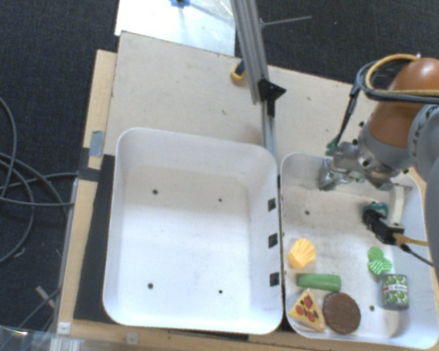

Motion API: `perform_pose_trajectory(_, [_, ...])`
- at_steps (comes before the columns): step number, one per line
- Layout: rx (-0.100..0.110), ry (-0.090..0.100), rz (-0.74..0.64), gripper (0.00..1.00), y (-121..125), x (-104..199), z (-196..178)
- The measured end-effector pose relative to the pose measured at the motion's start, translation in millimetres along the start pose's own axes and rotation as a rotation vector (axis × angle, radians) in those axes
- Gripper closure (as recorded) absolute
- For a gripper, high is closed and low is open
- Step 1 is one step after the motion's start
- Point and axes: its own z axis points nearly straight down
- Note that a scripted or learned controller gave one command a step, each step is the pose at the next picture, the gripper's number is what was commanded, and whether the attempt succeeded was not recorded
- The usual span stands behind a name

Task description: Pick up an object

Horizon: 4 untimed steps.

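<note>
My gripper (335, 179) hangs low over the far left part of the right bin (335, 226), under the orange band of the arm (410, 95). Nothing shows in its grasp. The objects lie toward the bin's near side, well apart from the gripper: a yellow shell-shaped piece (302, 252), a green cylinder (319, 280), a pizza slice (309, 310), a brown round disc (342, 312), a green can (393, 291) and a small green striped piece (378, 261).
The left bin (194, 225) stands beside the right one, their walls touching at the middle. A grey pole (255, 42) slants down to the bins' shared far corner. A black and green fitting (380, 220) with cables sits below the wrist.
</note>
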Motion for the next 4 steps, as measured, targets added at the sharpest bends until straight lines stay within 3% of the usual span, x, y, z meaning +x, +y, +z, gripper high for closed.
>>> perform_pose_trajectory(3, [-0.002,0.000,0.004,1.00,11.7,-0.4,-164.4])
perform_pose_trajectory(4, [0.003,0.003,0.000,1.00,4.2,51.8,-167.4])
